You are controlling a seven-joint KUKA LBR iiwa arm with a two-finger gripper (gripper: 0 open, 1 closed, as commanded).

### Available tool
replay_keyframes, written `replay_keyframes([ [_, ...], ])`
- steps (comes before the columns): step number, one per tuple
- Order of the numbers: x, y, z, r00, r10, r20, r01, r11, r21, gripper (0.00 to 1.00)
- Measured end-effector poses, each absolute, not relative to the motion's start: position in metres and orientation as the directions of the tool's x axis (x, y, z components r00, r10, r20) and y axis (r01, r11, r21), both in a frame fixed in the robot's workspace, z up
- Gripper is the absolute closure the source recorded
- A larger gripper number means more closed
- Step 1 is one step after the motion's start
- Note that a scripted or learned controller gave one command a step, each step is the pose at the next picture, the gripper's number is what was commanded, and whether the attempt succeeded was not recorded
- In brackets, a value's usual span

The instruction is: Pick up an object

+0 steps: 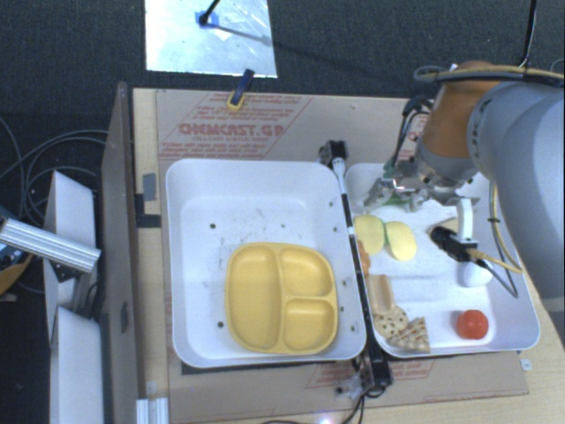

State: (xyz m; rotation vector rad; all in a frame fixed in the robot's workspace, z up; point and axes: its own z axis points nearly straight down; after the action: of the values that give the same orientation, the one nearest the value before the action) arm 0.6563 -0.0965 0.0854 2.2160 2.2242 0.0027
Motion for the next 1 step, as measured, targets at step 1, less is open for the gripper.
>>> replay_keyframes([
  [1,0.6701,-0.1190,0.0865,-0.001,1.000,-0.001,1.000,0.001,0.006,0.00],
])
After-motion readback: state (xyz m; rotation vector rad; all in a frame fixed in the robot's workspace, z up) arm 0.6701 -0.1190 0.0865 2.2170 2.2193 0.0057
